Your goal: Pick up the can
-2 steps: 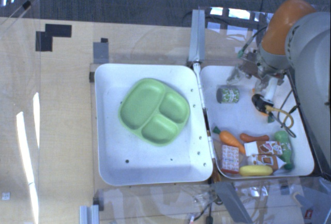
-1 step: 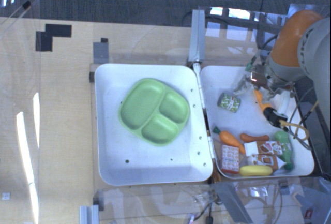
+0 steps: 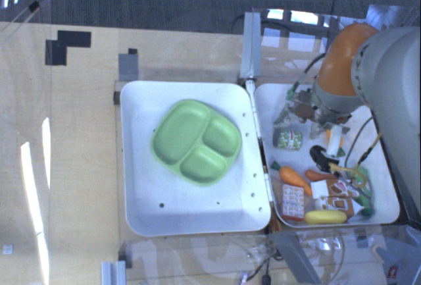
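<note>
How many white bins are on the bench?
2. The left bin holds a green divided plate; the right bin holds the can and toy food.

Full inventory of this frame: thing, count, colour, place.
bins: 2, white, side by side on the bench
plate: 1, green, three compartments, middle of the left bin
can: 1, green and white label, upper part of the right bin, under the gripper
carrot: 1, orange, right bin, below the can
banana: 1, yellow, near edge of the right bin
box: 1, red and white, right bin, beside the banana
other small items: several, mixed colours, crowded at the right bin's lower right, too jumbled to name
arm: 1, grey with an orange band, reaching in from the right
gripper: 1, dark, over the right bin just above the can
</note>
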### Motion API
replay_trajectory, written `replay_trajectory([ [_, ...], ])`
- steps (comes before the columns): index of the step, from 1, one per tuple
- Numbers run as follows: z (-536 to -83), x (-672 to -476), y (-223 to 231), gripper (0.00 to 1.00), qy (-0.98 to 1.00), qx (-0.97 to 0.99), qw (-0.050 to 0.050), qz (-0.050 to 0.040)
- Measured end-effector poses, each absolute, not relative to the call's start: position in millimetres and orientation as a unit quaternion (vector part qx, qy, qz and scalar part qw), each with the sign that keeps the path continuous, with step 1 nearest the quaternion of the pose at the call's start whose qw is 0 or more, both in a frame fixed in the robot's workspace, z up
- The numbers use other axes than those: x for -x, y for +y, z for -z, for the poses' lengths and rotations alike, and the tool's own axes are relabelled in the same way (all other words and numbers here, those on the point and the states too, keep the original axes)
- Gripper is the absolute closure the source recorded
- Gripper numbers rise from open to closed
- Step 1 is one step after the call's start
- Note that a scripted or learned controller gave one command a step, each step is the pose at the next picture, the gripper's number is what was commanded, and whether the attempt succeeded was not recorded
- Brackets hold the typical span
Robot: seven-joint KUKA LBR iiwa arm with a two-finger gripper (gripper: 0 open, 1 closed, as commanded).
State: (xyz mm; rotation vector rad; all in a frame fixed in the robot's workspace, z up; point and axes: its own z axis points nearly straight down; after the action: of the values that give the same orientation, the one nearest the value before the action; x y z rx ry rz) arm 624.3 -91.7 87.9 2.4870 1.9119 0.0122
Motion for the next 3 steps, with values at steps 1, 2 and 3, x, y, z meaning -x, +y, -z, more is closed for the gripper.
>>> replay_trajectory([
  [1, -101, -627.1, -90, 1.00, 0.610, -0.793, 0.004, -0.0079],
  [2, -101, -627.1, -90, 0.00, 0.610, -0.793, 0.004, -0.0079],
  [3, -89, -569.9, -118, 0.00, 0.569, -0.823, 0.003, -0.0041],
])
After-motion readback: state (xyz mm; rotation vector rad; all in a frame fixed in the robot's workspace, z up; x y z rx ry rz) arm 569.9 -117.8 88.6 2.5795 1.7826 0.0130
